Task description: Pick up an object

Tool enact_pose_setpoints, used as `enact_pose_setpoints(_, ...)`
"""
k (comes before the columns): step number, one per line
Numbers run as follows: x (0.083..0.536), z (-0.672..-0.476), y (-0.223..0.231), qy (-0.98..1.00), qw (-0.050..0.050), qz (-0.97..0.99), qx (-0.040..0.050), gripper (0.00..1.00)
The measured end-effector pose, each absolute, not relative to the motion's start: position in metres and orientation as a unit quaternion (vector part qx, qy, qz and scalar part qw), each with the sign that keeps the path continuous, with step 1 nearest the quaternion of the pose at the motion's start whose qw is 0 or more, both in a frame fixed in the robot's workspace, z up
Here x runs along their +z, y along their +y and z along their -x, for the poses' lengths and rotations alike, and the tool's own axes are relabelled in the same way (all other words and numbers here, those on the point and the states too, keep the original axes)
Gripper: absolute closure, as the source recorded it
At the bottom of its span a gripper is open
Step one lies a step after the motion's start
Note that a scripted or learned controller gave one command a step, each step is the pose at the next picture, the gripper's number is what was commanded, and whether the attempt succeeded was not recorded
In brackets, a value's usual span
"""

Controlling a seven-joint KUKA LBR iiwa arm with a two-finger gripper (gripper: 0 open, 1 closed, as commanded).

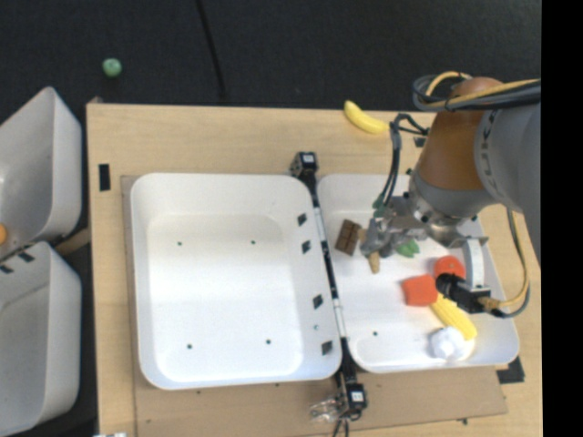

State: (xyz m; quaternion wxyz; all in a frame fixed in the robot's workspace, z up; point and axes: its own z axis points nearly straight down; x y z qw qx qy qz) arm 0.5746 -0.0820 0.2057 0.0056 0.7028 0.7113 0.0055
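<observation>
The right bin (pixel 383 349) holds several objects. A brown block (pixel 347 237) lies near its left wall, with a small tan piece (pixel 373 263) just right of and below it. A green object (pixel 408 245) shows partly beneath the gripper. Toward the front sit an orange block (pixel 419 289), a red-orange object (pixel 448 268), a yellow object (pixel 453 315) and a white object (pixel 446 342). My gripper (pixel 383 237) hangs low over the bin's middle, just right of the brown block and next to the green object. Nothing is visibly held.
The left bin (pixel 219 280) sits beside the right one, and black clips (pixel 321 244) run along their shared wall. A yellow banana (pixel 364 118) lies on the bench behind the right bin. White containers (pixel 32 171) stand at the far left. Cables loop around the wrist (pixel 396 167).
</observation>
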Motion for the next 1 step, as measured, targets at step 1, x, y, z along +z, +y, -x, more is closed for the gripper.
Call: enact_pose_setpoints(1, 0.2450, -0.5633, -0.2161, 0.704, 0.006, -0.710, -0.0006, 1.00)
